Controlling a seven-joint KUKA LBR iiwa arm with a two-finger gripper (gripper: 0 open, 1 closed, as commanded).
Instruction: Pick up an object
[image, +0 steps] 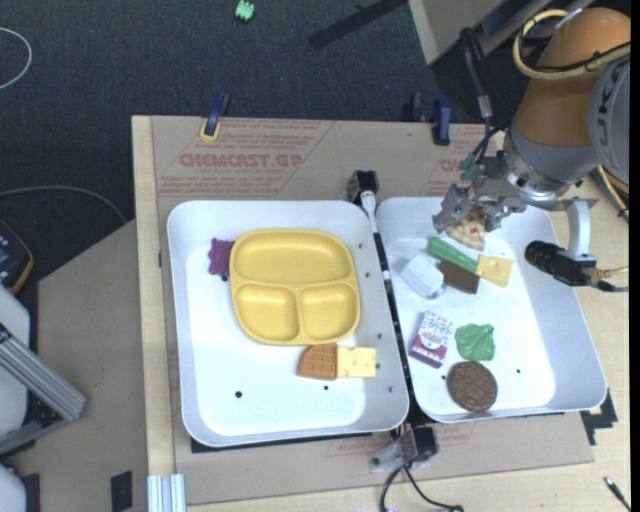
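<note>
While the arm reaches in from the right, you have its gripper (468, 212) low over the far end of the right bin (585, 345), directly above a pizza-slice toy (466, 236); whether the fingers are apart or together you cannot tell from this slant, and nothing can be seen caught between them. Judging by that position, the pizza slice is the likely target, lying just beside a green bar (452, 250) that rests partly on a brown piece (462, 278), with a cheese wedge (494, 269) and a white block (421, 275) close by (a crowded spot, so a neighbour could get nudged). Nearer the front of the same bin sit a small printed packet (433, 338), a green leaf (476, 341) and a brown round cookie (471, 386). In the left bin (195, 380), a yellow divided tray (295, 283) fills the middle, a purple piece (220, 257) tucked at its edge, a waffle (319, 361) and yellow cracker (358, 362) below. Red lettering on the board (160, 300) under the bins reads roughly "CHEMCAST GP"; the packet's print is too small to read.
</note>
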